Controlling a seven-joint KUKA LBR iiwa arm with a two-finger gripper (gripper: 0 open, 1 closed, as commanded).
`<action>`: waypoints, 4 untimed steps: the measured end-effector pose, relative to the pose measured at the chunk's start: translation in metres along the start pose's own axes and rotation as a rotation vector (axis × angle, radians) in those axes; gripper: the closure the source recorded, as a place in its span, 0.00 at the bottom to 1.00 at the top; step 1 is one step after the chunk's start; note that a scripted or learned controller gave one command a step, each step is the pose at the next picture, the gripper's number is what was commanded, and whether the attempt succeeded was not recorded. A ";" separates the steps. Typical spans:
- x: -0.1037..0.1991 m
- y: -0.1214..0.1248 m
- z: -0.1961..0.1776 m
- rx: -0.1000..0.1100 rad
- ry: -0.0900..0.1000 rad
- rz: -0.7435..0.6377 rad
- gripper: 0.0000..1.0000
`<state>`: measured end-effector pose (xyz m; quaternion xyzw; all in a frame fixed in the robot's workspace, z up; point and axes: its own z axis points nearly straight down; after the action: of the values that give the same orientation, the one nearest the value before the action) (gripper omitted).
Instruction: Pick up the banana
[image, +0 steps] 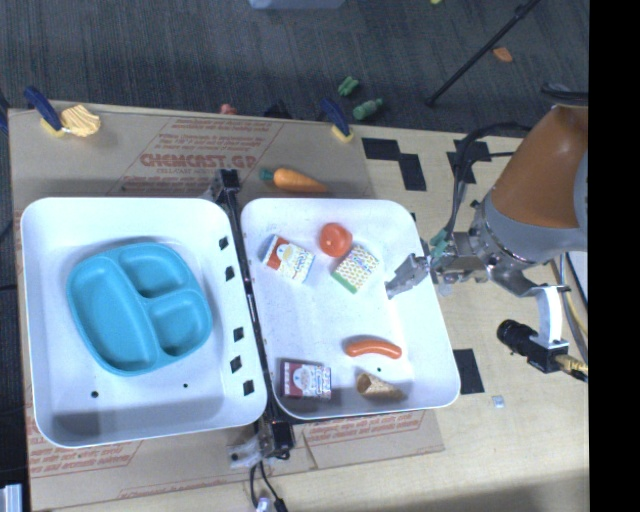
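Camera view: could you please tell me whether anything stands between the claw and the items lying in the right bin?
Nothing visible does. The claw hangs over the right bin's right side, with bare bin floor between it and the green-and-yellow box, the nearest item. I cannot tell which item, if any, is the banana.

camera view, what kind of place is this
Probably a robot lab test bench, not a kitchen. Two shallow white plastic bins sit clipped together on flattened brown cardboard, toy foods like a small orange plastic sausage lie in the right one, and a grey arm with an orange band reaches in.
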<state>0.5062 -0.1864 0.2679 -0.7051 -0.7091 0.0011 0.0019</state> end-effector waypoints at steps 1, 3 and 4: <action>0.081 0.041 0.081 0.002 0.000 -0.073 0.00; 0.208 -0.028 0.077 -0.001 -0.001 -0.494 0.00; 0.119 -0.029 0.077 -0.002 -0.002 -0.499 0.00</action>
<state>0.4762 -0.0675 0.1915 -0.5080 -0.8614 0.0007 0.0006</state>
